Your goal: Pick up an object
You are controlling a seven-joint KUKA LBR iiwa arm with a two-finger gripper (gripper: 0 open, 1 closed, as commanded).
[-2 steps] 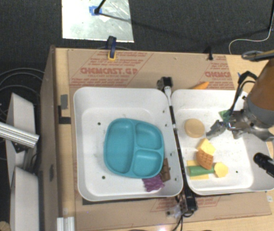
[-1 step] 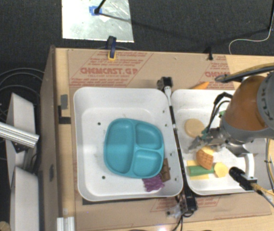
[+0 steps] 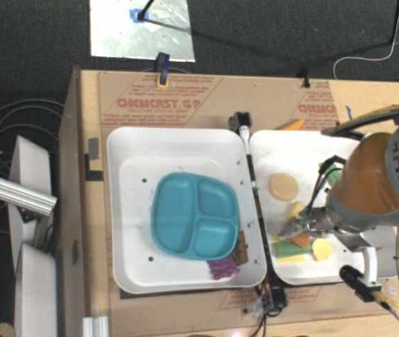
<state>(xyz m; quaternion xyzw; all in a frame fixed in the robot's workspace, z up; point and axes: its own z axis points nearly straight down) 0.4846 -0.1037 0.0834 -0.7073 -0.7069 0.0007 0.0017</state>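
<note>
Currently my two-finger gripper (image 3: 299,225) sits low in the right white bin (image 3: 283,143) over the cluster of small yellow, orange and green toy food pieces (image 3: 299,243) — a picking position — though its grasp cannot be determined.

We see a teal divided plate (image 3: 194,215) lying flat in the left bin, centre frame. At its lower right edge lie a purple lump (image 3: 221,267) and a brown piece (image 3: 241,250). In the right bin, a tan disc (image 3: 282,187) lies flat; below it sit a yellow piece (image 3: 321,249), an orange piece (image 3: 300,239) and a green-yellow block (image 3: 288,251), clustered close together.
</note>
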